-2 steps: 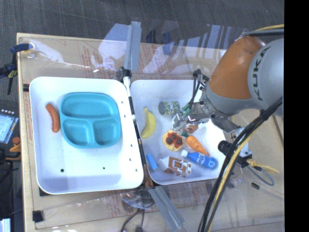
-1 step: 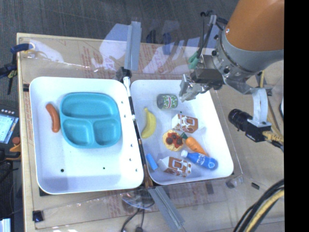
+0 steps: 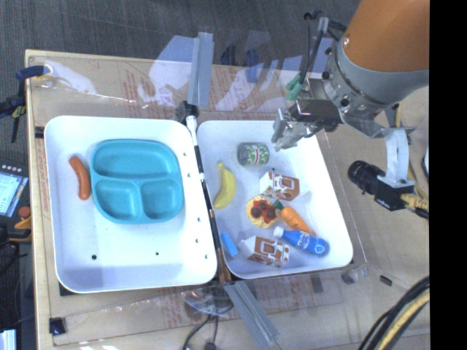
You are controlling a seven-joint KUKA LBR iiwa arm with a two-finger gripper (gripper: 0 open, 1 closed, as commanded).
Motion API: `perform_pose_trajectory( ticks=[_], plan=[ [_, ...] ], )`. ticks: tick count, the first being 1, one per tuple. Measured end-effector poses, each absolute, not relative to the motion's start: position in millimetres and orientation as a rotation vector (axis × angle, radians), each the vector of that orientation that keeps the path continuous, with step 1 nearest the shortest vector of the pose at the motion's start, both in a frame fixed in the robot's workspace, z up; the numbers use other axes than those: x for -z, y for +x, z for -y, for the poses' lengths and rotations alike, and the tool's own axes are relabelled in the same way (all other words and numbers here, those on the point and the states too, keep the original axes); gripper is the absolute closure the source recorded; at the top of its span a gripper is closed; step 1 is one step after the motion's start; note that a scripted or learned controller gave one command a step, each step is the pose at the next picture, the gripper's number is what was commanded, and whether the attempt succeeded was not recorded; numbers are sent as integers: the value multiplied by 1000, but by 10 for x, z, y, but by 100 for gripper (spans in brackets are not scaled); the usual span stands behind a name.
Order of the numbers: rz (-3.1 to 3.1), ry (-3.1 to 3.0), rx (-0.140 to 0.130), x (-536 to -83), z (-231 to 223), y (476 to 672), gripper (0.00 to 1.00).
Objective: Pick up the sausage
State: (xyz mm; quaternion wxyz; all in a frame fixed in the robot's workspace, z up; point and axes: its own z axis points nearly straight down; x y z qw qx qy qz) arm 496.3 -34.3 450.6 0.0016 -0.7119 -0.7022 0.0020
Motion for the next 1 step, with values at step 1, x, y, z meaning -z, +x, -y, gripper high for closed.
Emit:
perform_pose_trajectory(
  ticks=[1],
  plan=[
    [2213, -2222, -10, -4593, 323, 4972, 100]
  ],
)
